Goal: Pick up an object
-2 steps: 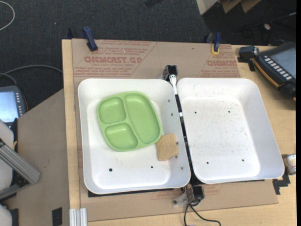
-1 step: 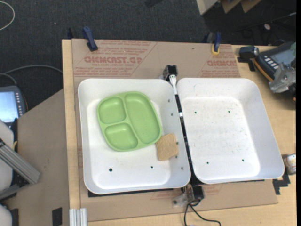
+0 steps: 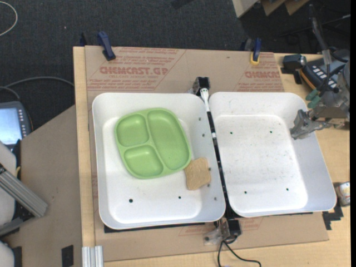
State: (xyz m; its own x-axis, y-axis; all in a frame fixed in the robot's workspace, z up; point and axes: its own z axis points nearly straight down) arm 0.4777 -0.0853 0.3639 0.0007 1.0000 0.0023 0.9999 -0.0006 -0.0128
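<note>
Fingers (image 3: 301,128) hang over the right bin's (image 3: 267,202) right rim, gripping nothing visible — whether they are spread or pressed together cannot be told from this slant. Over in the left bin (image 3: 111,204) lies a green divided plate (image 3: 152,143), with a tan sponge (image 3: 197,173) touching its lower right edge.

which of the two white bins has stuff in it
The left bin. It holds a green divided plate and a tan sponge touching the plate's lower right edge. The right bin shows just its speckled white floor.
</note>
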